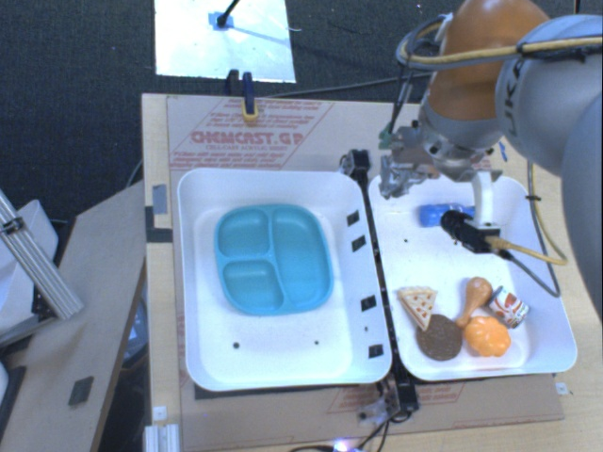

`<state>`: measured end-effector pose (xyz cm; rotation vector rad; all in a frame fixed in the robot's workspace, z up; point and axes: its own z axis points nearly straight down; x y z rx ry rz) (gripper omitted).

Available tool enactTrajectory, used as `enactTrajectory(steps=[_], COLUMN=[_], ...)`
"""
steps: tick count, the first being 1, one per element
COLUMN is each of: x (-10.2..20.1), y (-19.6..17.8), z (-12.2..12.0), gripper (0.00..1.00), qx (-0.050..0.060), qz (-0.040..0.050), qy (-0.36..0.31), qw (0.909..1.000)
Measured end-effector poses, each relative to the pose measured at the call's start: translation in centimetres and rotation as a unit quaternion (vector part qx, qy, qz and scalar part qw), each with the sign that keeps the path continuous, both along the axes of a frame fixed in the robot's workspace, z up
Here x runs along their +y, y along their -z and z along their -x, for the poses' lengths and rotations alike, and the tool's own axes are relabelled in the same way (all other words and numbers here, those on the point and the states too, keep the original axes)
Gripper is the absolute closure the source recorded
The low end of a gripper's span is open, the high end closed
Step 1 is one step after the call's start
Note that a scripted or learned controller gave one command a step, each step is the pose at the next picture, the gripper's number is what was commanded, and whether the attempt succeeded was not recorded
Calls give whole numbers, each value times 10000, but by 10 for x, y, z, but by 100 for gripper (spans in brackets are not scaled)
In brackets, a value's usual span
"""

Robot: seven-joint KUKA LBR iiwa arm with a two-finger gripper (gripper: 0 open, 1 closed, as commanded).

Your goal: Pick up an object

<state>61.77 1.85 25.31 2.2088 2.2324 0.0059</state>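
My gripper [399, 179] hangs over the far left corner of the right bin [558, 332], close to the divider between the bins. A small blue object [435, 216] lies on the bin floor just to the right of it and a little nearer. At the bin's near end sits a cluster of toy food: a pizza slice [418, 303], a round brown patty [440, 338], a drumstick [476, 296], an orange piece [487, 336] and a small red and white item [510, 305]. I see nothing held in the gripper.
The left bin [203, 347] holds a blue divided plate [273, 258] near its middle. A row of black clips [363, 245] runs along the divider. The grey arm with its orange band [490, 36] looms over the right bin's far end.
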Motion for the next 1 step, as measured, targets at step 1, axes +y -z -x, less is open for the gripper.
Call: enactTrajectory(steps=[1], x=[59], y=[12], z=[-17], gripper=[100], qx=[6], qz=[-1], qy=[1], qw=[10000])
